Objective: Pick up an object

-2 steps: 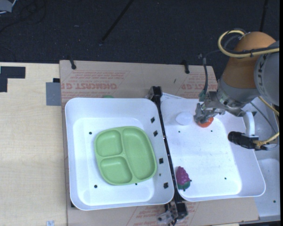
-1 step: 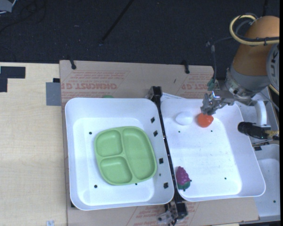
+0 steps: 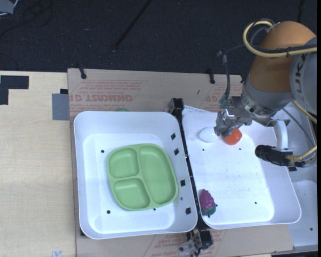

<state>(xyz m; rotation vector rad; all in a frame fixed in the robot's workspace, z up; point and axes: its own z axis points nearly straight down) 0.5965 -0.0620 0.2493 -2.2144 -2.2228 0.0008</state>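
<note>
A small orange-red object (image 3: 233, 137) sits right at the tip of my gripper (image 3: 225, 128), over the far part of the right bin (image 3: 267, 197). It peeks out beside and just below the fingers, which hide part of it. A purple object with green leaves (image 3: 207, 202) lies in the near left corner of the same bin. A white round thing (image 3: 206, 135) rests on the bin floor just left of the gripper.
The left bin (image 3: 91, 143) holds a green three-compartment plate (image 3: 142, 175). A black divider (image 3: 183, 159) runs between the bins. A black handle-shaped part (image 3: 275, 155) juts over the right bin's right side. Cardboard lies under both bins.
</note>
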